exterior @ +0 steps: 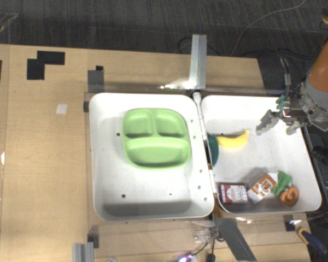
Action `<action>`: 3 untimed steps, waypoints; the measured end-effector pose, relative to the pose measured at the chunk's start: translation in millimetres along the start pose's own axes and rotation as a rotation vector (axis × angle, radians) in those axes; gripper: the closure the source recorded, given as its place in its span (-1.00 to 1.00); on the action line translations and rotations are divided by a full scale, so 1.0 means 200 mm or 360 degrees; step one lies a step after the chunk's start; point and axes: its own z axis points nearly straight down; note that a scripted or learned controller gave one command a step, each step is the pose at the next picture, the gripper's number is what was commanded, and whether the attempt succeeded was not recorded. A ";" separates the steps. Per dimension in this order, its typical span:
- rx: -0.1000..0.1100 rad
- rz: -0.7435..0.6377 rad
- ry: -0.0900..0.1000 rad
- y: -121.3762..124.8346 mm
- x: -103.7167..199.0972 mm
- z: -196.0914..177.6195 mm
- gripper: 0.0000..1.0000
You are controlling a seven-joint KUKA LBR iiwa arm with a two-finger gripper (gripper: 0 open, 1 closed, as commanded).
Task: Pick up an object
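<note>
End effector (277, 123) hangs spread and empty above the right bin (309, 162).

My arm (323, 83) comes in from the right side. It is grey, with an orange band up near the edge. My wrist points to the left and a bit down. My gripper (276, 121) hangs out at the end of it. My two fingers (264, 123) look spread apart, I think, but they are small and hard to see.
</note>
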 end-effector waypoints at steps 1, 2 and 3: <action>-0.0006 -0.0291 0.0000 -0.09 0.02 0.77 -1.00; -0.0030 -0.0632 -0.0009 0.23 0.16 0.78 -1.00; -0.0005 -0.0880 -0.0001 0.46 0.10 0.75 -1.00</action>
